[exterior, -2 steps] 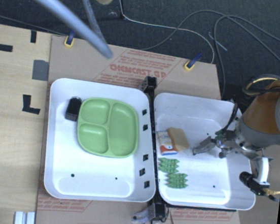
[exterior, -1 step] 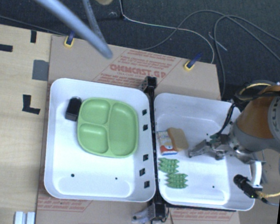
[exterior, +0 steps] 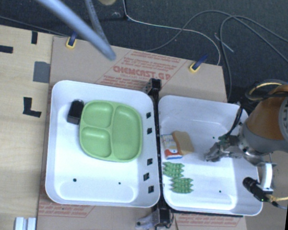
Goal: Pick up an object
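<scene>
Your gripper [exterior: 213,153] sits low in the right bin [exterior: 207,111], right of the frame's centre, with the grey arm and its orange band coming in from the right edge behind it. From this slanted view you cannot tell how it is set, and nothing shows caught in it.

The relation that matters: the nearest objects lie to the gripper's left in the frame, against the divider between the two bins. The tan block [exterior: 184,141] is closest, left and slightly up from the gripper, with bare white floor between them. Its long axis runs diagonally, upper left to lower right. Touching it on the left is a small red-and-white packet [exterior: 171,148], so a grasp there risks catching both.

Below those, toward the lower middle of the frame, lie two green pea pods [exterior: 173,169] and [exterior: 182,184], each stretched roughly left to right, farther from the gripper.

Over in the left bin [exterior: 56,142], the green divided plate [exterior: 111,130] and a small black object [exterior: 75,111] beside it are well apart from the gripper, across the divider.

Judging from this, the tan block is your shortest reach: a short move leftward.
</scene>
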Controlling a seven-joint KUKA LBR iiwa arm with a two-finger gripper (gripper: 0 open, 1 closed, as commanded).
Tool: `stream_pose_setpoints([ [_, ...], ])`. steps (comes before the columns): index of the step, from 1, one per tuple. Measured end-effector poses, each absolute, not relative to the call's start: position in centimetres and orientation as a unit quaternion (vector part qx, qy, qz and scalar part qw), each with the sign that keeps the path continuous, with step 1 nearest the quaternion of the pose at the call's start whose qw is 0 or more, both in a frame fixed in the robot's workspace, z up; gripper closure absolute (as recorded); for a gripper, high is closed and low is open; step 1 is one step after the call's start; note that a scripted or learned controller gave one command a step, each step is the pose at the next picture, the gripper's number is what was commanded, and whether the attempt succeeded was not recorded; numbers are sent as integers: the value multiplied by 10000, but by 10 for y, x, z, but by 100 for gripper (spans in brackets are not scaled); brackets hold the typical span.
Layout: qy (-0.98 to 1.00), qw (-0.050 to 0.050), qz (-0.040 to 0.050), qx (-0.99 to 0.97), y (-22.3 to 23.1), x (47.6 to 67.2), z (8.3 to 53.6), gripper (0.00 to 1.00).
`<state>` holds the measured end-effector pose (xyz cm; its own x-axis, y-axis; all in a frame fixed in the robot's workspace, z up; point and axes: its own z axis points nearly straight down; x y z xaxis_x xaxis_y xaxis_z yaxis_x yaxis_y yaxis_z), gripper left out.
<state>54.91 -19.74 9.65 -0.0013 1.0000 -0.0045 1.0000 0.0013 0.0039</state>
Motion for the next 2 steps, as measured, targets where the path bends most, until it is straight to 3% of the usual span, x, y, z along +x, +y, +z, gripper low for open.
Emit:
stream_pose_setpoints([
  [2, 7076, 20, 10, 7066, -200, 544, 204, 100],
])
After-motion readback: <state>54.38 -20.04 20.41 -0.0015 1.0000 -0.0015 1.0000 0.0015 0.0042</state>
